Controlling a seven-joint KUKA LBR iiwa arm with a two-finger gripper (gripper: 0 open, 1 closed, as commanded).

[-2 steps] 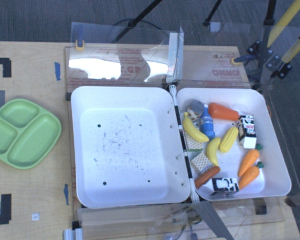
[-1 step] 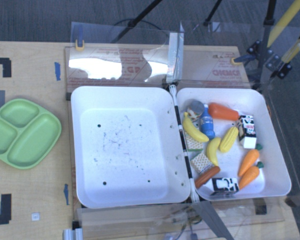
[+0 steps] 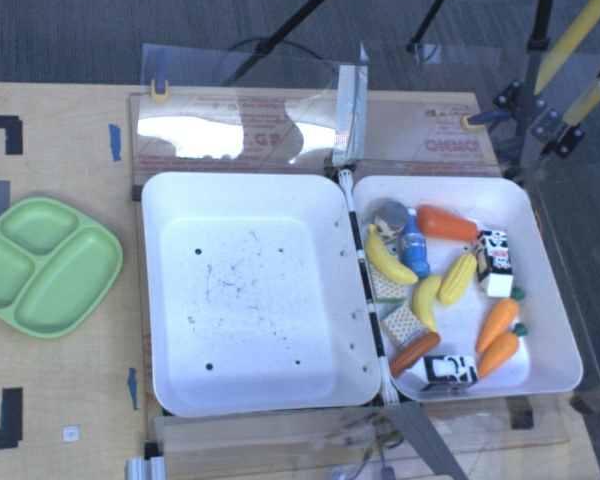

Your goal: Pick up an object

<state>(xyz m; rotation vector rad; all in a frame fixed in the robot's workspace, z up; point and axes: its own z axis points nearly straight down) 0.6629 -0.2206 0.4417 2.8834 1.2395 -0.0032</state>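
Bench: pale wooden bench (image 3: pixel 70 368) carrying two shallow white plastic bins side by side
Right bin (image 3: pixel 550 368): toy food heaped together, yellow plastic bananas (image 3: pixel 385 258), orange carrots (image 3: pixel 498 320), blue bottle (image 3: pixel 414 250), red sausage (image 3: pixel 414 352)
Left bin (image 3: pixel 250 273): bare white floor
Far left: green divided plate (image 3: pixel 45 265)
Claw: cannot tell

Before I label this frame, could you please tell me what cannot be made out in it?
- Grey object, camera view: too blurred to identify.
- Black-and-white item, right bin front: print too small to read.
- Waffle pieces: partly covered by bananas.
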